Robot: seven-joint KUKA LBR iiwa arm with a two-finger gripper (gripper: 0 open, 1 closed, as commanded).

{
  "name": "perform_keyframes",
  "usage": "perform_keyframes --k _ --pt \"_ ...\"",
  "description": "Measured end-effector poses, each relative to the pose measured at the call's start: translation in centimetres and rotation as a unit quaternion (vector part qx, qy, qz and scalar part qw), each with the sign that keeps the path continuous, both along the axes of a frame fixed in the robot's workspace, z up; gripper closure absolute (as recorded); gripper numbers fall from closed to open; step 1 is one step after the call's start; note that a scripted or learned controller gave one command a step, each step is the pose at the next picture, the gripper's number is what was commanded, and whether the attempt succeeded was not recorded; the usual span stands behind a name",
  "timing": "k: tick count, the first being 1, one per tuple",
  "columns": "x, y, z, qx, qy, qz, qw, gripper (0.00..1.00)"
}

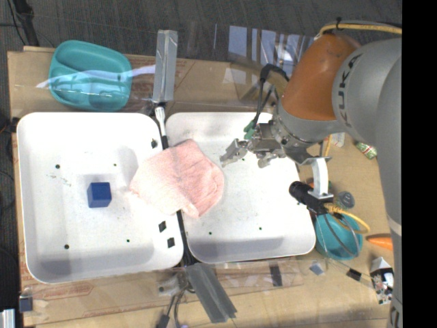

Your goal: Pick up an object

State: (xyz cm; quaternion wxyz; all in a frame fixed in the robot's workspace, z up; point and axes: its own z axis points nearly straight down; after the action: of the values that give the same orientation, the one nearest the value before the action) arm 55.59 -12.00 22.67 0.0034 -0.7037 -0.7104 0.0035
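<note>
The arm (341,80) reaches in from the right, and its gripper (237,152) sits over the far part of the right bin (273,241). The fingers (232,154) point left, toward the cloth. How far apart they stand cannot be told from this slant, and nothing shows between them.

A pink cloth (181,180) lies crumpled across the rims where the two bins meet, partly in each. Its long axis runs from the near left to the far right, and its far-right corner lies just beside the fingertips, though whether they touch is unclear.

A blue cube (100,194) sits in the left bin (41,251), well apart from the cloth, square to the bin's sides.

A teal container (89,74) rests on the bench (205,74) beyond the left bin.
</note>
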Motion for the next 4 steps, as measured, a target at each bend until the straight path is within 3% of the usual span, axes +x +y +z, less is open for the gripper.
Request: perform_keyframes --k 1,2,3,4 --pt "1.5 1.0 -12.9 0.0004 0.001 0.040 0.9992 0.00" --pt "1.5 0.9 -12.4 0.0000 0.003 0.041 0.9992 1.00" --pt "1.5 0.9 -12.4 -0.0002 0.003 0.041 0.9992 0.00" --pt "3.8 0.7 -13.8 0.0005 -0.003 0.123 0.9925 0.00"
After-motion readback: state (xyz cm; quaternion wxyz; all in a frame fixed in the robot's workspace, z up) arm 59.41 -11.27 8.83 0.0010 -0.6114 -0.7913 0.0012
